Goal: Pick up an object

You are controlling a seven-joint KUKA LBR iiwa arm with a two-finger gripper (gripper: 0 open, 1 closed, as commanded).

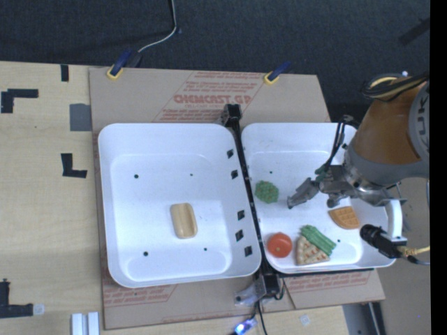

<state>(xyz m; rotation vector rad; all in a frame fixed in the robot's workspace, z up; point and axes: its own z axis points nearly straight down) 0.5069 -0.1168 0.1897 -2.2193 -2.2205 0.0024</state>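
Cardboard bench [140, 96] | right bin [293, 135] | round bumpy green object [266, 191]

Robotics lab bench, twin white bins [112, 187] on cardboard sheet [209, 96], black tape marks [17, 100], trailing cable [167, 19]

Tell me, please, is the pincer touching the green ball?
Apart. The camera view shows bare white bin floor between the pincer and the green ball.
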